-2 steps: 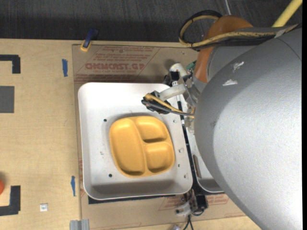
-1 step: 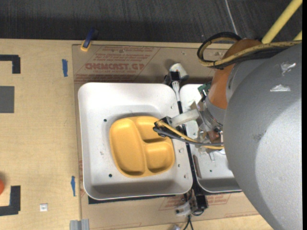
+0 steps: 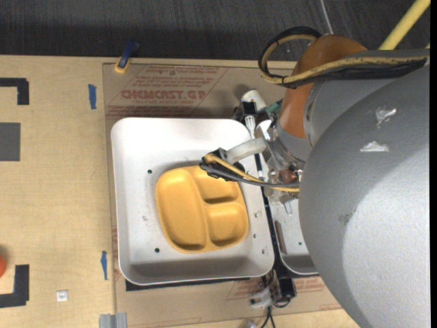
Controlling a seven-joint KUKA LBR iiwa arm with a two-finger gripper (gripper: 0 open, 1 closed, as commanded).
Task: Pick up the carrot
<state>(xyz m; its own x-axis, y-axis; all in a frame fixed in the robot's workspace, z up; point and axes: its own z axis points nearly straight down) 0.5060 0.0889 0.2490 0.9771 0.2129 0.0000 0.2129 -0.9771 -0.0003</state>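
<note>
Big grey arm [image 3: 369,183] sweeping in from the right, smooth and rounded, with its glossy orange band [image 3: 300,108] up near the top, and it covers nearly all of the right bin [image 3: 292,255]; just a white sliver of that one peeks out beneath it. The gripper [image 3: 276,173] sits low at the seam between the two bins, tucked under the wrist, and how wide it stands or whether it has hold of anything, I cannot tell.

The left bin [image 3: 130,183] is in plain sight: shallow, white, rounded corners, matte walls. Lying in it, right of centre, is a yellow divided plate [image 3: 198,214], smooth plastic, one long compartment and two smaller ones, close to the bin's right wall and just beside the gripper.

Both bins rest on a brown cardboard sheet [image 3: 171,91] with faded red print, on the pale bench [image 3: 54,203]. Blue tape strips [image 3: 92,96] and black tape marks [image 3: 17,91] dot the bench.

And the carrot? Where it lies I cannot tell. At the far left edge there is a small orange-red shape [image 3: 2,266], cut off by the frame, well apart from the bins, too little of it to say what it is.
</note>
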